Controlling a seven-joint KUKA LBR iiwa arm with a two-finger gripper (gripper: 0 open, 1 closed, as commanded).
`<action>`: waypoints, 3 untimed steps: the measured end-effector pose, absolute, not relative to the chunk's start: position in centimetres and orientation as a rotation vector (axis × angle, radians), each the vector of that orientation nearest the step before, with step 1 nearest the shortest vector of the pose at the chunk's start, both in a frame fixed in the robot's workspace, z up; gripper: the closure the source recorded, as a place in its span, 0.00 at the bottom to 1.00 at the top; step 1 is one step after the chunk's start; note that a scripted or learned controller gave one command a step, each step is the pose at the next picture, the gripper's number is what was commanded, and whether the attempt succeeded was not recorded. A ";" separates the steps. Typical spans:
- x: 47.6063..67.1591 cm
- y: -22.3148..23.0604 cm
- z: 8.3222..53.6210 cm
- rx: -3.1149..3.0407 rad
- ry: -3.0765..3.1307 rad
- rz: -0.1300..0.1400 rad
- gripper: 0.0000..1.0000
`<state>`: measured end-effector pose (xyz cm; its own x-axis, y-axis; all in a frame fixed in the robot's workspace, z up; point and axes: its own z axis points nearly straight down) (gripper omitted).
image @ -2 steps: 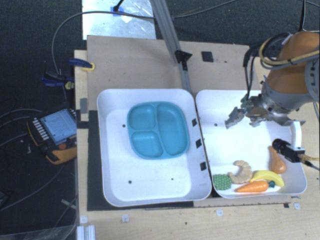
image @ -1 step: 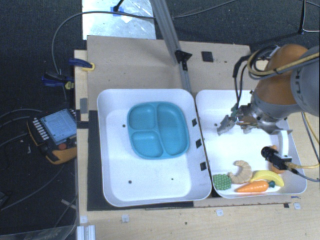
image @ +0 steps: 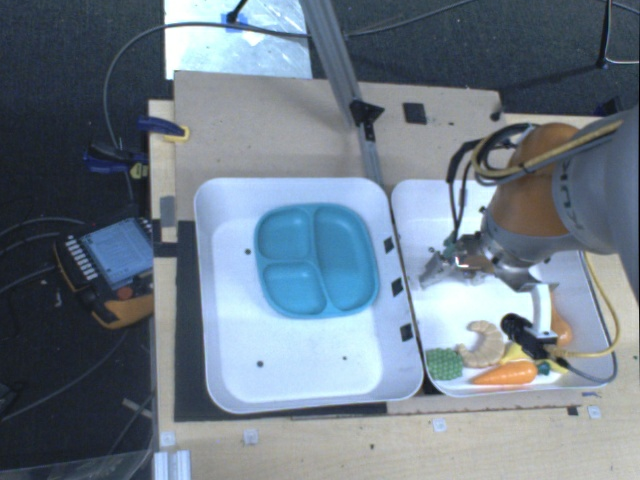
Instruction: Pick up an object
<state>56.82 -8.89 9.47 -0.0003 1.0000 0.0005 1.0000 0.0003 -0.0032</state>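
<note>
The worktop [image: 270,118] carries two shallow white bins side by side. The left bin [image: 225,368] holds a blue sectioned plate [image: 316,259] lying flat near its middle, three compartments facing up.

The right bin [image: 415,208] holds the loose objects, grouped along its near edge: a green textured piece [image: 445,363] at the near-left corner, a tan curved piece [image: 486,343] just beside it, and an orange carrot-shaped piece [image: 505,373] lying along the near wall. A small yellow item [image: 518,352] sits behind the carrot; what it is cannot be made out.

The arm [image: 560,188] enters from the right, orange band above the wrist, and bends down into the right bin. The pincer [image: 440,265] sits low over the bin's left half, apart from the group of objects — how far it is open cannot be told from this view. Nothing is seen between its tips; the objects all rest on the bin floor.

A black fitting [image: 528,333] on a white bracket hangs from the arm just above the carrot-shaped piece.
</note>
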 end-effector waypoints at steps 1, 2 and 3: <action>57.0 -8.9 10.9 -2.222 -2.224 -0.004 1.00; 58.0 -9.1 17.0 -2.221 -2.231 -0.008 1.00; 58.8 -9.2 23.4 -2.221 -2.232 -0.009 1.00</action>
<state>58.77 -9.17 23.38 -0.0053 1.0000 -0.0014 0.9999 0.0053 0.0090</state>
